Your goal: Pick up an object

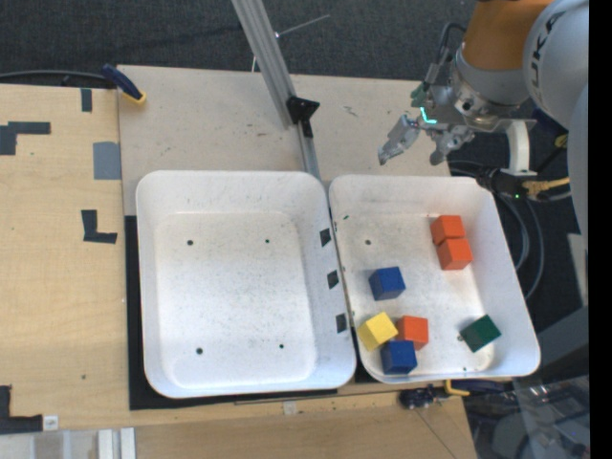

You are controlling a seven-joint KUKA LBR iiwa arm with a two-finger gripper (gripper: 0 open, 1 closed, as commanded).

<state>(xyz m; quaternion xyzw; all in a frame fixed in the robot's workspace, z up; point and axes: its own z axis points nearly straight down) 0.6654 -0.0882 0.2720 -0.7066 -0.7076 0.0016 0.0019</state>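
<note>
Here the right bin [497,220] holds seven coloured blocks [387,282], while the gripper [418,145] hangs open, holding nothing.

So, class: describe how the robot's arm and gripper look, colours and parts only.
The arm is glossy grey with a broad orange band above the wrist. Its gripper is a small grey metal unit with a tiny teal light on it. Black cables run alongside the arm.

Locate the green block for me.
The green block sits in the right bin, near its lower-right corner in the camera view, right of the orange block and apart from it.
</note>
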